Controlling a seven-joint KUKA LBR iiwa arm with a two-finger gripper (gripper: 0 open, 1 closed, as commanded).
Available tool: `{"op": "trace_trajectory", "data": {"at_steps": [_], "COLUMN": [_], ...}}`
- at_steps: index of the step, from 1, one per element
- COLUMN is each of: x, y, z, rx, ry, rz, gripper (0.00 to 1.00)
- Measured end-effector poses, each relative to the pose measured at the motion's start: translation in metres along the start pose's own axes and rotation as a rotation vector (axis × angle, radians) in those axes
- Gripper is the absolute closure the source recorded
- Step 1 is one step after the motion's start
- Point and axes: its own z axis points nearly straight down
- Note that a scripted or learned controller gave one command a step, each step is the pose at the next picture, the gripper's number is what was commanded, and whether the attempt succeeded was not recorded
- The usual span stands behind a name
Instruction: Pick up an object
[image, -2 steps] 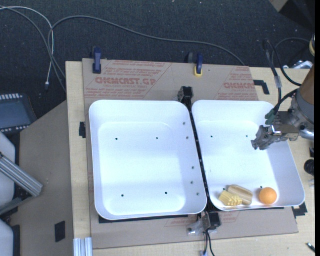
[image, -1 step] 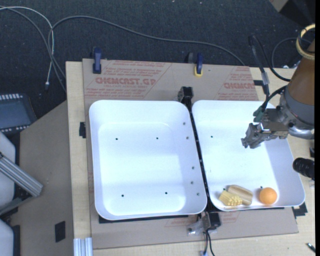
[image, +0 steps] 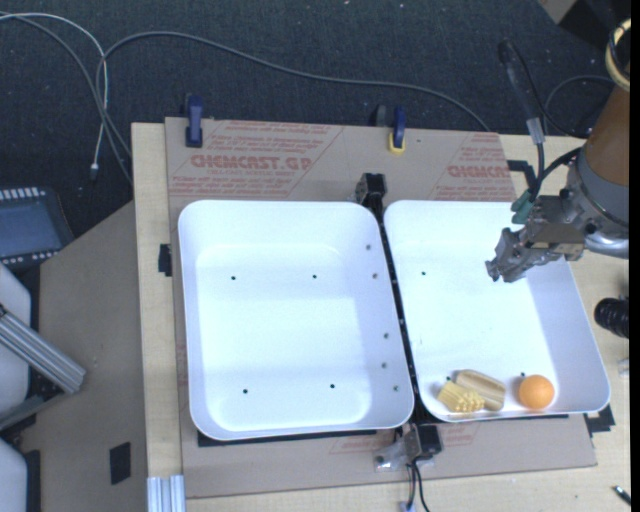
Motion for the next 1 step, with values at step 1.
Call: {"op": "trace_trajectory", "data": {"at_steps": [1], "x": [-0.0005], "y": [0.0000], "z": [-0.0090], "rx": [0.002], "ry": [0.000], "rz": [0.001], "gripper": [1.00]}}
